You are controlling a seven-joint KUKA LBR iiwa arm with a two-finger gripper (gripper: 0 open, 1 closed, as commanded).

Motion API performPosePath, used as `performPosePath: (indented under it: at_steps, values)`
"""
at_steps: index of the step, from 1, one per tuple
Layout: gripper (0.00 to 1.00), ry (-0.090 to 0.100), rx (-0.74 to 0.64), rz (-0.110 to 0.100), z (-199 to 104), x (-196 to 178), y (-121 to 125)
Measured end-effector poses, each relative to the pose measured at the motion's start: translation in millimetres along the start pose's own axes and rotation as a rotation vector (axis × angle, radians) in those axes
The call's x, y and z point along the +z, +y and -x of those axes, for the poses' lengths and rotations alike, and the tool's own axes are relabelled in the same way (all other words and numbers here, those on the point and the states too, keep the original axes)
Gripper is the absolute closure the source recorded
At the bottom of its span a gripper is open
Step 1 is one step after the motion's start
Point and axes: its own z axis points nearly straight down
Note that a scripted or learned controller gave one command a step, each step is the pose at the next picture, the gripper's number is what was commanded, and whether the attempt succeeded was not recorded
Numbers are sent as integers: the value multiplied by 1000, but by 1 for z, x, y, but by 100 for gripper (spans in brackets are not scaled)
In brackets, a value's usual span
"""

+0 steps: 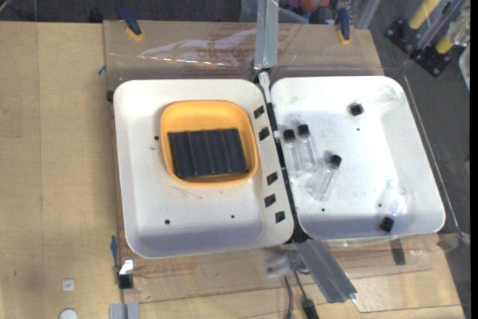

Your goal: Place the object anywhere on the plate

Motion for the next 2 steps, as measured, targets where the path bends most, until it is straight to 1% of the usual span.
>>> performPosePath:
  at_steps: [1,2]
  values:
    - [100,-1,-173,0,2,0,4]
    - [100,-2,-481,1,3,0,3]
